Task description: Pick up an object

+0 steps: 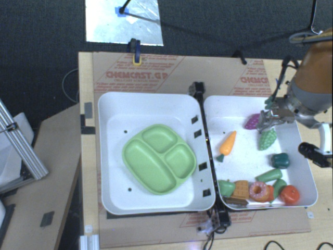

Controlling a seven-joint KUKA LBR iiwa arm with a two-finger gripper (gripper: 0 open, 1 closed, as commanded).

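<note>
My gripper (269, 121) hangs low over the back part of the right bin (307, 160). It sits between a purple toy (252, 121) on its left and a bunch of green toy grapes (267, 138) just below it. The wrist hides the spot right under it, and I see nothing held. An orange toy carrot (227, 142) lies tilted near the bin's left wall. A dark green piece (280, 160) lies right of the grapes.
Along the right bin's front edge lie a green toy (226, 187), a brown cracker (241, 189), a pink donut (258, 191), a green pod (269, 175) and a red tomato (290, 194). The left bin (112, 119) holds a green divided plate (158, 159).
</note>
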